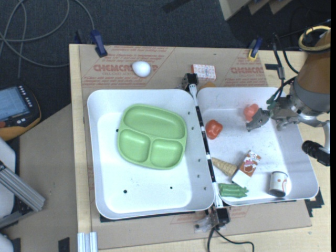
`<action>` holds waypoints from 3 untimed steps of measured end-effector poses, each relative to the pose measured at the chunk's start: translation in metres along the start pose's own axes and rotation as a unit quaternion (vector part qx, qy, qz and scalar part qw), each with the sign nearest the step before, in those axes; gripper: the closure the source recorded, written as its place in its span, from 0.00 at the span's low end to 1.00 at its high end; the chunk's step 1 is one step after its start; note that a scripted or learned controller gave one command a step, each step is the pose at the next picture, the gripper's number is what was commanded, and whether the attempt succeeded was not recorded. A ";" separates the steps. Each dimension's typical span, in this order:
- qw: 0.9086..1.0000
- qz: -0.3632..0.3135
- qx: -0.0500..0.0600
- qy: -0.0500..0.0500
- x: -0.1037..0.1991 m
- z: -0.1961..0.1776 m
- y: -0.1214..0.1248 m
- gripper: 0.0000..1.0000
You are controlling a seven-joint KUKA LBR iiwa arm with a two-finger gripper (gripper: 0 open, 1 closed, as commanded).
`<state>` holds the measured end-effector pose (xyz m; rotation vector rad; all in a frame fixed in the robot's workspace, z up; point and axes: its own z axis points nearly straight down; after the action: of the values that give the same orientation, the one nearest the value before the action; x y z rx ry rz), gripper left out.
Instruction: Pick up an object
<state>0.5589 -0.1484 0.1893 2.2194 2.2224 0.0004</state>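
Ice-cream cone [224,166] lies pointing upper left; gripper [257,121] nearby, finger state unclear.

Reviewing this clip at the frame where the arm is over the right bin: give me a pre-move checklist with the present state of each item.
1. Hand is over the right bin: ok.
2. A target lies close: the small orange-red object sits right beside the hand: ok.
3. Whether anything is already held in the hand: cannot tell.
4. Other objects stand apart from that target: the red toy pepper lies nearer the divider; the ice cream cone, small carton, green vegetable and can lie nearer the front: ok.
5. Green divided plate lies in the left bin, away from the arm: ok.
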 end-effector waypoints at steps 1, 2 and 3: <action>1.000 0.000 0.000 -0.001 0.016 0.025 0.091 0.00; 1.000 0.001 0.002 0.000 -0.032 0.106 0.098 0.00; 1.000 0.000 0.000 -0.001 -0.032 0.094 0.100 1.00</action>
<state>0.6590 -0.1800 0.0956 2.2174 2.2219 -0.0019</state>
